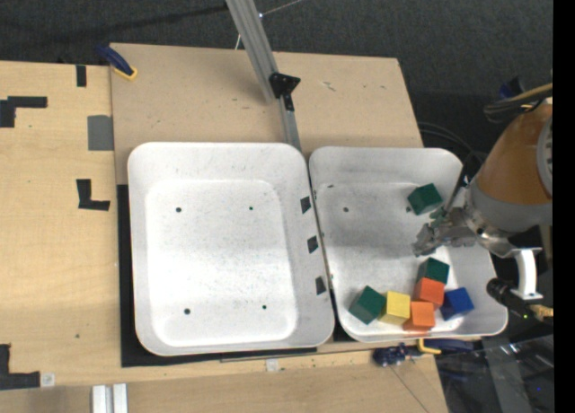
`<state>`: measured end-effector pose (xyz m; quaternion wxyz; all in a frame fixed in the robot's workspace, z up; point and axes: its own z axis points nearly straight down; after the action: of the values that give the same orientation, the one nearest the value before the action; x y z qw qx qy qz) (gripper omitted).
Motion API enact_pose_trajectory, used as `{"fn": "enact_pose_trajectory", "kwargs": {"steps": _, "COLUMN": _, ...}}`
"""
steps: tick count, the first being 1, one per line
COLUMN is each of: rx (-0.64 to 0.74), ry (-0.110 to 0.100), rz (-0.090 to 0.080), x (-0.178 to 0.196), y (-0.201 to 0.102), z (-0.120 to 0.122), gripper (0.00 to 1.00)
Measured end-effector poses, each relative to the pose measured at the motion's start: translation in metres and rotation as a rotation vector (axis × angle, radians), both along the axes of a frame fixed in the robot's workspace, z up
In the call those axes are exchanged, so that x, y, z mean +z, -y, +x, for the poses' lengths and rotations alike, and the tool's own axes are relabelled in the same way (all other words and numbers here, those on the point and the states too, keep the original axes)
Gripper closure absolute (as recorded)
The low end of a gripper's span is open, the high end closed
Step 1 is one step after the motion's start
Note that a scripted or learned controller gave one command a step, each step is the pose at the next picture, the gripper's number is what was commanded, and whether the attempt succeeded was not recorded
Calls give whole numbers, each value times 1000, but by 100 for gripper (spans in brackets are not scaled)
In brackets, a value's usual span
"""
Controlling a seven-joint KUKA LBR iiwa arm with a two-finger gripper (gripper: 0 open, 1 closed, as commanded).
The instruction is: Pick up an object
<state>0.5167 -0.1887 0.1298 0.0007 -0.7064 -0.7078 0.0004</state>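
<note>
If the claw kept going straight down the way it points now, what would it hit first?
Probably bare bin floor: the claw hangs between the upper green cube and the lower green cube, beside neither's centre. Depth is unclear.

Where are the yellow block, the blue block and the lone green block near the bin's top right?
yellow block (397, 304): camera view, its top face.
blue block (457, 302): camera view, its top face.
lone green block (424, 197): camera view, middle of its top face.
</note>
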Motion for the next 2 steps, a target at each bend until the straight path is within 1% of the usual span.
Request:
{"fn": "enact_pose_trajectory", "kwargs": {"steps": 1, "rx": 0, "ry": 6, "rz": -2, "x": 61, "y": -3, "z": 6, "gripper": 100}}
{"fn": "enact_pose_trajectory", "kwargs": {"steps": 2, "rx": 0, "ry": 8, "rz": -3, "x": 124, "y": -4, "z": 8, "gripper": 100}}
